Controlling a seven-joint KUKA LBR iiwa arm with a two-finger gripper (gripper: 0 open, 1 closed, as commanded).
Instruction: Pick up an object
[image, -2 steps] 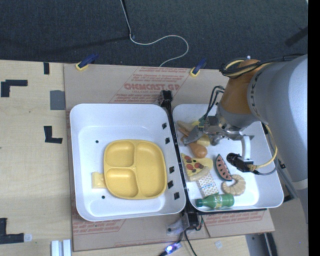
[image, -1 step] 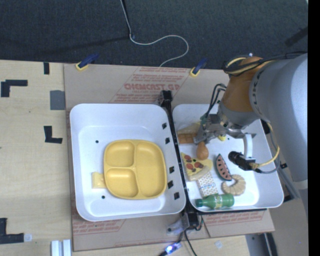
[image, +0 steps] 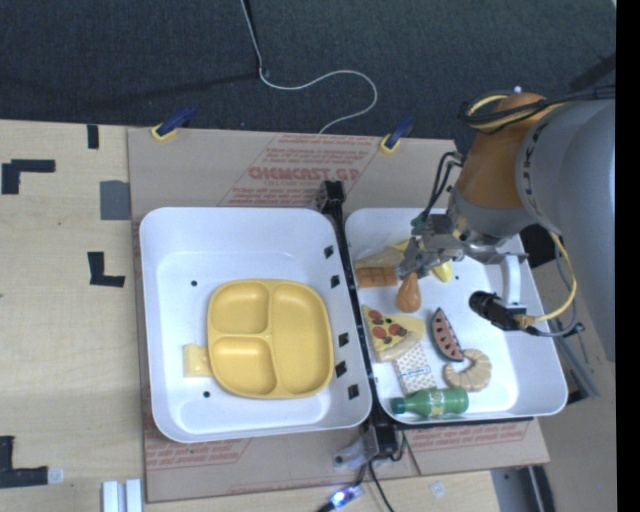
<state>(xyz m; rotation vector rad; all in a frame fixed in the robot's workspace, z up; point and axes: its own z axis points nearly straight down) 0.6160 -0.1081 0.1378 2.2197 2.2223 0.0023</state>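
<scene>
My gripper (image: 424, 264) hangs low in the right bin (image: 535, 385), at its upper left part. Just below it lies a brown drumstick (image: 408, 293), whose upper end reaches under the gripper. A tan bread piece (image: 377, 273) lies to the gripper's left, and a bit of yellow toy (image: 444, 270) shows at its right. I cannot make out whether anything is held. Further down in the same bin are a pizza slice (image: 390, 332), a watermelon slice (image: 443, 335), a cracker (image: 415, 374), a curled shrimp (image: 470, 370) and a green bottle (image: 430, 403).
The left bin (image: 165, 260) holds a yellow divided plate (image: 270, 338) and a small yellow block (image: 195, 360) beside it. A black divider (image: 345, 290) runs between the bins. The grey arm with its orange band (image: 500, 165) covers the right bin's upper right corner. A black cable (image: 505, 312) hangs there.
</scene>
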